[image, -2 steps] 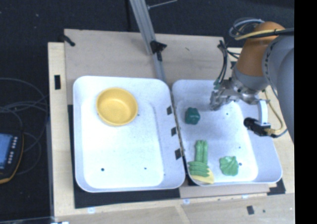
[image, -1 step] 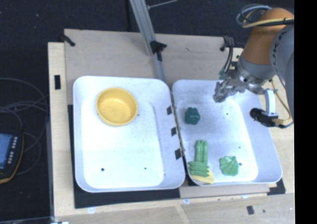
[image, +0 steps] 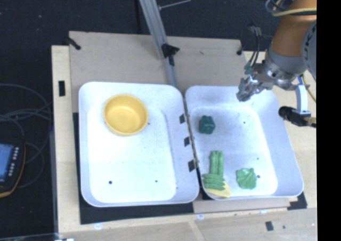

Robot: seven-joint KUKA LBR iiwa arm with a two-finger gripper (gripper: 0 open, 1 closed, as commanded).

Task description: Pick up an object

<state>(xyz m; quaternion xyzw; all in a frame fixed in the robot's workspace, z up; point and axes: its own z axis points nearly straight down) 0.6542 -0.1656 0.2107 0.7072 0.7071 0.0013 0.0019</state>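
The right bin [image: 266, 128] holds three green things. A dark green lump [image: 206, 125] lies near its left wall. A long green vegetable toy with a yellow end [image: 216, 173] rests at the front left. A light green leafy piece [image: 246, 177] sits at the front. My gripper [image: 245, 93] hangs over the far rim of the right bin, well behind and to the right of the dark green lump, with nothing seen between its fingers.
A yellow bowl [image: 126, 114] stands in the far left part of the left bin [image: 128, 181]. A grey metal post [image: 154, 16] rises behind the bins, ending at a clamp near the divide.
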